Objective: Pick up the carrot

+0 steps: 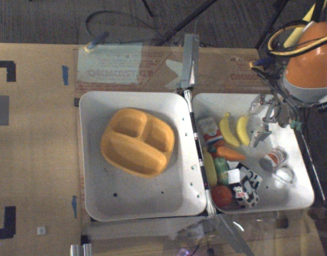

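Note:
The carrot (230, 153) is small and orange with a green end, and it lies on its side in the middle of the right bin (302, 188). It sits just below two yellow bananas (229, 129). My gripper (262, 124) hangs over the upper right part of that bin, up and to the right of the carrot and apart from it. Its fingers (259, 138) point down and stand open with nothing between them.
Around the carrot are a red-and-white carton (208, 129), a green item (221, 169), a red tomato (222, 195), a cow-patterned carton (249, 188), a small can (274, 158) and a clear cup (285, 174). The left bin (99, 196) holds an orange divided plate (138, 141).

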{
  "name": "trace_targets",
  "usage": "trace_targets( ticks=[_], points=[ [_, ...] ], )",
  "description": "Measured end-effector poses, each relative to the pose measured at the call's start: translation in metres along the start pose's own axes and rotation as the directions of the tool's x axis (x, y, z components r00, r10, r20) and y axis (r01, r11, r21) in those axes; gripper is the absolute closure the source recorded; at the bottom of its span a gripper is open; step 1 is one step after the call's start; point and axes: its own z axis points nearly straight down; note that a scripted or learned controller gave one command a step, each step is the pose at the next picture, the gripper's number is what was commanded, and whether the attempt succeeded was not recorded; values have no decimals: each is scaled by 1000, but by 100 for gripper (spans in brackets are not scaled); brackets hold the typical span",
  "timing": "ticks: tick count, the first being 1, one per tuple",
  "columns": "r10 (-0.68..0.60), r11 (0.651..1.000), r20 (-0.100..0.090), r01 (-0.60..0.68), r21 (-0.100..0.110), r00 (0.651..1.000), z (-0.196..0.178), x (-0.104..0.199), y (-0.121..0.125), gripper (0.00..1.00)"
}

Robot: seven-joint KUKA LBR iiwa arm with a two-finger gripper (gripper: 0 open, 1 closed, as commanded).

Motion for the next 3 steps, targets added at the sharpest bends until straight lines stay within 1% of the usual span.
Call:
trace_targets(
  ticks=[1,2,3],
  points=[
    [305,952,6,-305,1,952,23,-28,-61,0],
    [117,993,3,-117,1,993,68,-51,-56,0],
    [341,940,1,-341,1,940,78,-1,-64,0]
  ],
)
